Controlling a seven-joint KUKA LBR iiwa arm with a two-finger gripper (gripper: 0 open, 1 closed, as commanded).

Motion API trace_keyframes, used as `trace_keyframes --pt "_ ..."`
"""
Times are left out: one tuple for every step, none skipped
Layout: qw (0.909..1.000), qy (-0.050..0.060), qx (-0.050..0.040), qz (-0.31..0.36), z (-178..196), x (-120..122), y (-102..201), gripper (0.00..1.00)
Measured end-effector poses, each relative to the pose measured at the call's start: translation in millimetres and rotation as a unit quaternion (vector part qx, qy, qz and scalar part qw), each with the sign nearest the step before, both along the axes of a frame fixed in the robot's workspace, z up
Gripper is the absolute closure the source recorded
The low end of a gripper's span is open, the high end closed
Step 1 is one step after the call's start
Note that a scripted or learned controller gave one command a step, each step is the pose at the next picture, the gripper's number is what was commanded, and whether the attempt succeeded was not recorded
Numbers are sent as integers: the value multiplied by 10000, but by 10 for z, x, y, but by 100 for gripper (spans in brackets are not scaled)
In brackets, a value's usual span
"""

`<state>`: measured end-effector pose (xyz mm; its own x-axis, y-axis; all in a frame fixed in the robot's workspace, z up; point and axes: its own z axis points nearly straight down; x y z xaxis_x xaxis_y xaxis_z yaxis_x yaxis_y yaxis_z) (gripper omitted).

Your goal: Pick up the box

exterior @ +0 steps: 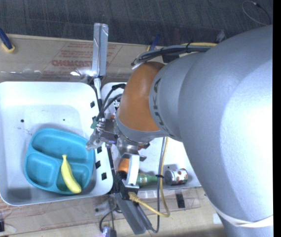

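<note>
My grey arm, with its orange band (138, 100), reaches in from the right and covers most of the right bin (176, 154). The gripper (99, 134) hangs low over the divider between the two bins, by the right wall of the left bin (12, 90). Its tip is a small dark and metal cluster just right of a blue plate (47, 152). The arm hides whatever lies under it in the right bin.
The blue divided plate in the left bin carries a yellow banana (69, 176). At the right bin's near edge lie a green bottle (143, 178), a small can (176, 176) and an orange item (123, 164). A yellow cable (162, 181) hangs there.
</note>
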<state>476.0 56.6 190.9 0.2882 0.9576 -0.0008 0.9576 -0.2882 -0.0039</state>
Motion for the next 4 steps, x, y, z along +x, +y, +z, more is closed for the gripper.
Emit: trace_keyframes --pt "10000 6 -1 6 -6 1103 -133 0" --pt "9983 -5 1 -583 1186 1615 -615 0" --pt "9959 0 0 -907 1116 1773 -1278 0" --pt "9970 -8 1 -777 1667 1766 -2159 0"
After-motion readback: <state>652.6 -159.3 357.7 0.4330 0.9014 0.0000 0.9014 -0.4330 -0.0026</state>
